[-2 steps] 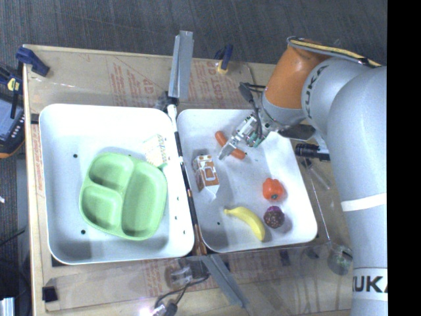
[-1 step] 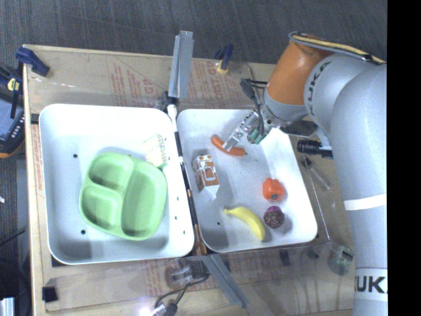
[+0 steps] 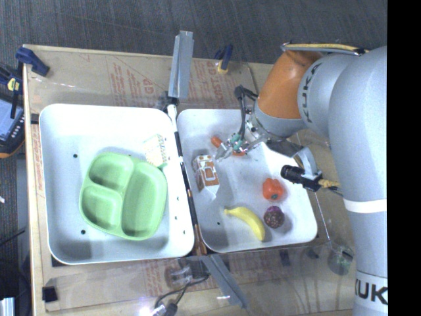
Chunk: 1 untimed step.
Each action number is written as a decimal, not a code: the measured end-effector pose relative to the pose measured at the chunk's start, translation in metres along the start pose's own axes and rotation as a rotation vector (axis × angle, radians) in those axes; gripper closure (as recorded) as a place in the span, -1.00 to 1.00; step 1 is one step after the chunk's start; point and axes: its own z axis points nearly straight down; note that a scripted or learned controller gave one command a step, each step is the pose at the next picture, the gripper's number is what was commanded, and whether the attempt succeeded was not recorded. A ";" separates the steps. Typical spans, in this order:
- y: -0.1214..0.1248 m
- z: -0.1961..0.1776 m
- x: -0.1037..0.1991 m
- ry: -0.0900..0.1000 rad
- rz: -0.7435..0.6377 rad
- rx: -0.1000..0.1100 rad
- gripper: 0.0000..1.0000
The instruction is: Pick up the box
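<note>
The box (image 3: 206,171) is small, brown and white, and lies in the right bin (image 3: 296,236) close to its left wall. My gripper (image 3: 231,145) hangs over the back part of that bin, up and to the right of the box and a short gap away from it. A small orange piece (image 3: 216,140) lies just left of the gripper. The grey arm with its orange band (image 3: 284,87) reaches in from the right and covers the bin's back right corner.
A red tomato (image 3: 273,189), a banana (image 3: 247,221) and a dark purple fruit (image 3: 274,217) lie in the right bin's front half. The left bin (image 3: 59,130) holds a green divided plate (image 3: 123,196) and a pale yellow item (image 3: 154,150) by the shared wall.
</note>
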 end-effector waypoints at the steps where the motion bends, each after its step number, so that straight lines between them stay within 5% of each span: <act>1: 0.008 -0.091 0.064 -0.001 -0.004 -0.002 1.00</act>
